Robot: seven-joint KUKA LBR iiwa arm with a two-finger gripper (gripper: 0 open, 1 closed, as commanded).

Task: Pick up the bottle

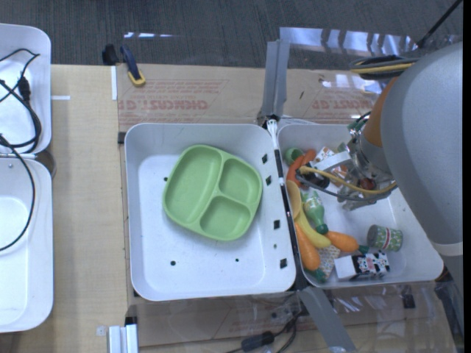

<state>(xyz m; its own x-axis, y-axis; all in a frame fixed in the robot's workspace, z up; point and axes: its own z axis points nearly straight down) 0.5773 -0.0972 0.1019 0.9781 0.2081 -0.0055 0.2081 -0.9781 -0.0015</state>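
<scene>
claw (346,176) state unclear, low in right bin (412,267); cardboard bench (191,94), dark carpet (221,13).

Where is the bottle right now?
The green bottle lies in the right bin, near its left wall, beside the banana and just left of and below the pincer.

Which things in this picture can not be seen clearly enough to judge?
- Gripper in the camera view: cables and the arm cover its fingers, state unclear.
- Bottle: green, partly under the banana; label too small.
- Right bin: far side hidden by the arm.
</scene>
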